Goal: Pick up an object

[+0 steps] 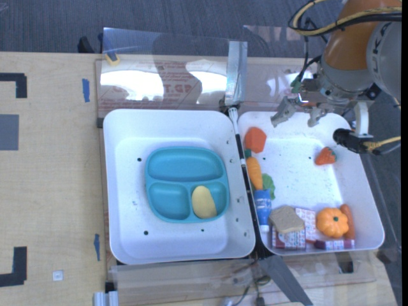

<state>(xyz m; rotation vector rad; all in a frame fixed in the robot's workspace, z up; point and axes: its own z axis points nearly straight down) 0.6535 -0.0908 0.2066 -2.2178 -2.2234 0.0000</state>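
No single target is set by the task; candidate objects are seen in both bins. In the right bin (pixel 363 190), a strawberry (pixel 325 156) lies near the upper right, well apart from the rest. A red-orange piece (pixel 255 138) lies at the upper left corner, and a carrot (pixel 254 171) with a green item (pixel 267 183) just beside it is found along the left wall, above a blue tube (pixel 262 209). A bread slice (pixel 287 220) rests on a red-and-white packet (pixel 305 234) at the lower edge, with a small pumpkin (pixel 332 222) just to its right.

In the left bin (pixel 121 190), a blue three-compartment tray (pixel 185 164) is set near the centre; a yellow lemon-like object (pixel 204 201) lies in its lower right compartment.

The end effector (pixel 299 115) is held over the upper edge of the right bin, its two fingers spread apart and nothing gripped between them. It is well apart from the strawberry and the red-orange piece. The arm (pixel 357 37), with its orange band, enters from the upper right.

Both bins are carried side by side on the bench (pixel 44 190), with a clear panel (pixel 166 69) standing behind the left bin.
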